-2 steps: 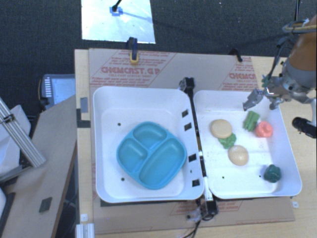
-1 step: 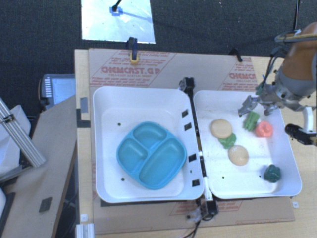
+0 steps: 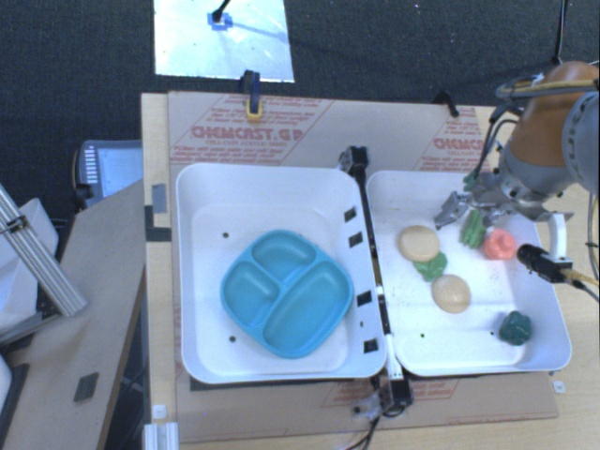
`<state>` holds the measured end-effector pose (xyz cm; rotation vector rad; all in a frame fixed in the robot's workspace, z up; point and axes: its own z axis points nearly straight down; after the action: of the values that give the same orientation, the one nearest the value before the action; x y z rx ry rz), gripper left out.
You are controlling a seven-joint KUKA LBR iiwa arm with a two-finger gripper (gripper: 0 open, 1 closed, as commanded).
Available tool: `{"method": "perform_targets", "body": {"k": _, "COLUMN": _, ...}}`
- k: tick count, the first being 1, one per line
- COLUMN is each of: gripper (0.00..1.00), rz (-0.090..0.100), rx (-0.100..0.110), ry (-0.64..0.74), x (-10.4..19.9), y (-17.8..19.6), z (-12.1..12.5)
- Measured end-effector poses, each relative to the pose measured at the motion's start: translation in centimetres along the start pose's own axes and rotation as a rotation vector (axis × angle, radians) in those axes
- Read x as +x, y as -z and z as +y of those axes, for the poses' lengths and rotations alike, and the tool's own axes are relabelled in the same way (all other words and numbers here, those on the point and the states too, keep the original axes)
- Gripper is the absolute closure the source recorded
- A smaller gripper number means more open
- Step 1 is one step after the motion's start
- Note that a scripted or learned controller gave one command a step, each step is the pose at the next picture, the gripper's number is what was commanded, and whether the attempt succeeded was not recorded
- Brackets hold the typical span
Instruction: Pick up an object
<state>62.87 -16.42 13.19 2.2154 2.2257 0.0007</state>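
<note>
A dark green toy (image 3: 514,327) is sitting nearest, in the right bin (image 3: 403,345). Two tan pieces (image 3: 419,244) are flanking a green scrap (image 3: 431,267). The gripper (image 3: 472,216) is hovering with a green object (image 3: 472,228) showing between its spread fingers, beside a pink piece (image 3: 501,244). A blue tray (image 3: 285,292) is lying in the left bin (image 3: 202,345).

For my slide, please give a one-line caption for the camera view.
KUKA arm's end effector over the right bin beside a green piece; blue divided plate in the left bin.
</note>
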Motion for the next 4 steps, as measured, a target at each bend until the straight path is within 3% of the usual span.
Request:
{"method": "perform_targets", "body": {"k": 1, "gripper": 1.0, "rz": -0.001, "rx": -0.004, "ry": 0.002, "x": 0.0, "y": 1.3, "z": 0.1}}
{"method": "perform_targets", "body": {"k": 3, "gripper": 1.0, "rz": 0.0, "rx": -0.002, "ry": 0.0, "x": -0.5, "y": 10.5, "z": 0.6}}
{"method": "perform_targets", "body": {"k": 4, "gripper": 1.0, "rz": 0.0, "rx": -0.003, "ry": 0.001, "x": -0.5, "y": 12.9, "z": 0.7}}
